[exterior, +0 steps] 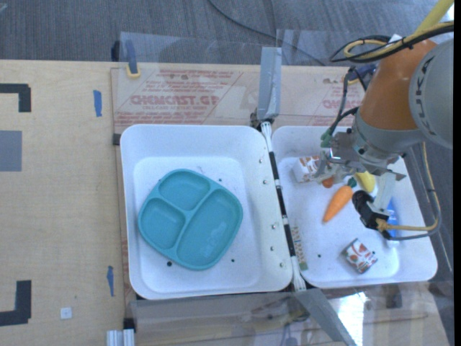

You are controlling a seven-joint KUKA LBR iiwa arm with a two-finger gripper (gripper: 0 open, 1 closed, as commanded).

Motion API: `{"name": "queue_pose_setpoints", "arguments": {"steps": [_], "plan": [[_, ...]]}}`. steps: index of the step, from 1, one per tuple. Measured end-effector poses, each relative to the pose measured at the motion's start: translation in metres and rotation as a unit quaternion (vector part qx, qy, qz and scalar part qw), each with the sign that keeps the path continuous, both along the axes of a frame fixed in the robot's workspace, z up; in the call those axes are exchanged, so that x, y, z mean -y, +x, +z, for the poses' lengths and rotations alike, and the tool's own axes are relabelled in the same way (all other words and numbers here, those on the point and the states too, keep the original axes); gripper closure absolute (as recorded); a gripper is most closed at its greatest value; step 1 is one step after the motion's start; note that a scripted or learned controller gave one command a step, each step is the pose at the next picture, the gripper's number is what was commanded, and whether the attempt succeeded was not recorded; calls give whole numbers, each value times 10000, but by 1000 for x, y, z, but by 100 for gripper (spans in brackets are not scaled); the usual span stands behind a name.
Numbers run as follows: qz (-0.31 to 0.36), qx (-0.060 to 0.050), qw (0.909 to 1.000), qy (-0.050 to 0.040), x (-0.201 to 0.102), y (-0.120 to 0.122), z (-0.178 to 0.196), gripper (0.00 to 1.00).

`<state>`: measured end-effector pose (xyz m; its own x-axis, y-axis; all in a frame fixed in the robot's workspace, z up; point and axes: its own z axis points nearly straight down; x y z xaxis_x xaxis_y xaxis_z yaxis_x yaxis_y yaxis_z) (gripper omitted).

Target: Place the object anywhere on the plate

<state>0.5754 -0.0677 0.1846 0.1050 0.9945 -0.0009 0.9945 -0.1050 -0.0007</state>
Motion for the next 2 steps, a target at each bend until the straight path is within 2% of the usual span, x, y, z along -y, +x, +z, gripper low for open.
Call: {"name": "queue_pose_setpoints", "arguments": {"steps": [2], "plan": [[982,-11,9952,8,-130,-28,0,100]]}}
